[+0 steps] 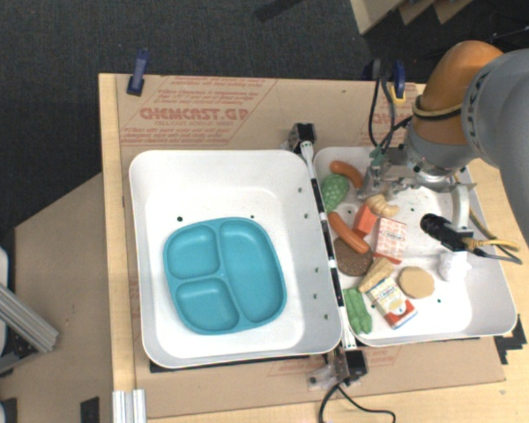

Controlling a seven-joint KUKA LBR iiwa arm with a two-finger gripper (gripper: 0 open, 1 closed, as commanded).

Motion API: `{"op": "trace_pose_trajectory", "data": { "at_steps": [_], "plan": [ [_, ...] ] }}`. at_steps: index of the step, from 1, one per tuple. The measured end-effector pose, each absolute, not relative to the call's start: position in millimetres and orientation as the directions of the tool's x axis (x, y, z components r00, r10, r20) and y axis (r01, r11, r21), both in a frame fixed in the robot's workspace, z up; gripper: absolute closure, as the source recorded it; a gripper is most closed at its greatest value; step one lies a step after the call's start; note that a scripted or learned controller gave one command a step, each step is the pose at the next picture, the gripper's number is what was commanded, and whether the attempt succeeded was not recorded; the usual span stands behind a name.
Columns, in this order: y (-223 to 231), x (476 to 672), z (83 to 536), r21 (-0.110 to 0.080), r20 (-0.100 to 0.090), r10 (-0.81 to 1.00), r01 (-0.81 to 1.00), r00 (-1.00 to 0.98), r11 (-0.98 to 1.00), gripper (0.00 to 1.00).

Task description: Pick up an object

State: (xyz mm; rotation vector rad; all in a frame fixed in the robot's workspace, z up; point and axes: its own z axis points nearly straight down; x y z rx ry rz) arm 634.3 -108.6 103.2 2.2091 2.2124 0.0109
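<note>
The teal, three-compartment plastic plate is lying nearest the lens, resting in the left shallow white bin. Beside it, the right shallow white bin is holding a jumble of toy food: a green pea pod is lying along its near-left edge, a small carton with a red end is sitting just beside a round tan biscuit, and two orange sausages are lying near a pink packet. The grey arm is reaching over the far side, its pincer hanging above the clutter; whether it is released or clenched is hard to judge, as the wrist is seemingly covering it.
</note>
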Motion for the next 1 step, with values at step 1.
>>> {"op": "trace_pose_trajectory", "data": {
  "at_steps": [1],
  "plan": [
    [-20.5,593.5,209.7,0.009,0.004,1.000,1.000,-0.011,0.010,1.00]
  ]
}}
